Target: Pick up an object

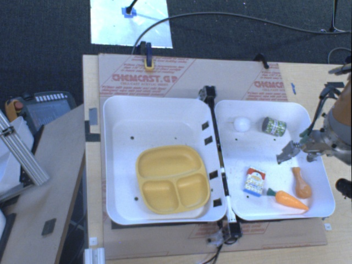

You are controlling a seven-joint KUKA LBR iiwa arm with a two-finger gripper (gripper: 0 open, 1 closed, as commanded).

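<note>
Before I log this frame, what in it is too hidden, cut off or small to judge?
- Gripper: small and blurred in the camera view; whether open or shut is unreadable.
- Arm: cut off by the right edge.
- Small carton: print too small to read.
- Green can: label too small to read.
- White ball: pale against the white bin, outline faint.

1. Light is bright and even, seemingly from overhead; the two white bins (165,106) read near-white with faint shading along their walls.
2. A shiny plate (129,15) on the dark floor glares pale blue-white.
3. Shadows are soft and short; the yellow tray (173,177) casts hardly any.
4. Focus is moderate; small labels blur; grain shows in the carpet.
</note>
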